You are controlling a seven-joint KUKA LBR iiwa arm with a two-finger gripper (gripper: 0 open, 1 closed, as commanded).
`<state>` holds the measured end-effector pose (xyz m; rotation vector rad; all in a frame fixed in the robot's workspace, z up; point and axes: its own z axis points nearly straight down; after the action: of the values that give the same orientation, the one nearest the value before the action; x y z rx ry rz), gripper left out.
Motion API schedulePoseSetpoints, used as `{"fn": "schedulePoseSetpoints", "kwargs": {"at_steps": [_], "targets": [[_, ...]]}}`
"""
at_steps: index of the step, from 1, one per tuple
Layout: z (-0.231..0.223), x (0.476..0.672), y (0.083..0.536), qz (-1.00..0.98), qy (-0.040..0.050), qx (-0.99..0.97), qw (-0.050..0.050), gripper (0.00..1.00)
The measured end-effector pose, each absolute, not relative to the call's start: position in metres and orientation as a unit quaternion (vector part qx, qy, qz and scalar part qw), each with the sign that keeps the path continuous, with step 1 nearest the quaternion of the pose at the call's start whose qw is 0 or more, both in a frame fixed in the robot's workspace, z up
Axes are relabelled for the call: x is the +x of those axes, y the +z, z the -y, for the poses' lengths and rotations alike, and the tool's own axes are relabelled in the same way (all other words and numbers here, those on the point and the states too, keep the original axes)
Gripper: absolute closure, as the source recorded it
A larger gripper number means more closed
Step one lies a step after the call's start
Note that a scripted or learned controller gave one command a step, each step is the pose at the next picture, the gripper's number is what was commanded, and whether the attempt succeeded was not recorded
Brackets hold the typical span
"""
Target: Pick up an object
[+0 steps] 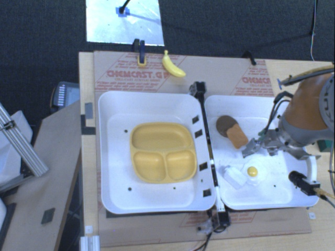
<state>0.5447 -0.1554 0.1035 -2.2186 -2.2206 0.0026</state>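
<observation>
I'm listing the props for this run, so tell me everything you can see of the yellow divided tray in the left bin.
The yellow divided tray is a rounded rectangle of what looks like matte plastic, with one wide compartment along the far side and two smaller ones along the near side. All three look empty. It lies flat and right side up near the middle of the left bin, turned slightly against the bin's edges, resting on the floor and touching nothing else.

Glossy yellow plastic tray (161, 151) (smooth) in a matt white bin (112, 114).
</observation>
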Motion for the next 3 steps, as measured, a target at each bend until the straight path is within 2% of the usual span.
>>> {"fn": "schedulePoseSetpoints", "kwargs": {"at_steps": [1,2,3], "targets": [[0.156,0.546,0.117,0.708,-0.0002,-0.707,-0.001,1.00],[0.153,0.552,0.179,0.709,-0.0013,-0.706,-0.002,1.00],[0.147,0.546,0.234,0.709,-0.0015,-0.705,-0.003,1.00]]}}
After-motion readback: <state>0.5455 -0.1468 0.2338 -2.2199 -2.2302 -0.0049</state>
